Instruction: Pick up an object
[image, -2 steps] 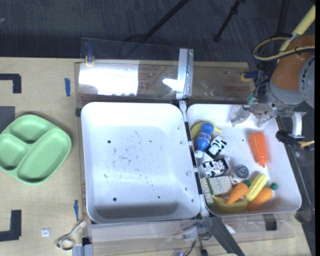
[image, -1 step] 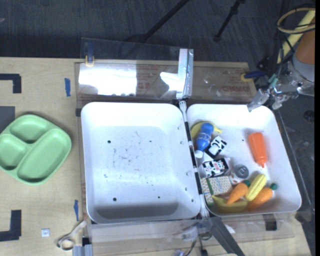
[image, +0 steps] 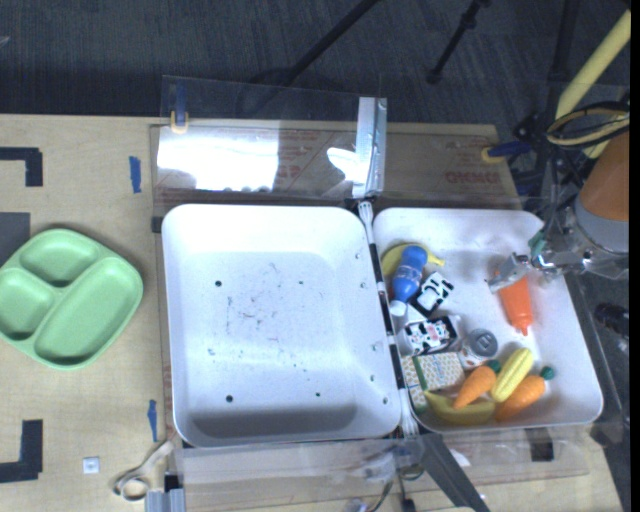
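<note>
I see the arm (image: 608, 215) entering from the right edge, its hand (image: 520, 268) low over the right bin (image: 585, 395), just inside that bin's far right corner. I cannot tell from this view whether the hand is open or closed; nothing is visibly gripped.

Directly beneath and nearer to me than the hand lies an orange bottle-shaped object (image: 517, 305). Its long axis runs roughly from the far wall toward the near wall, narrow end nearer me. It lies close to the right bin's right wall, with bare white floor around it on the left.

The rest of the clutter packs against the divider side and near wall of the right bin: a blue bottle (image: 407, 273) over a yellow banana (image: 392, 256), a black-and-white toy (image: 433, 293), a round grey piece (image: 483, 343), two carrots (image: 470, 385) (image: 522, 393) and a yellow corn-like piece (image: 512, 371) slanting toward the near right corner.

Left of the right bin sits the left bin (image: 268, 222). A green divided plate (image: 68, 297) rests on the bench (image: 70, 150), well left of the right bin.
</note>
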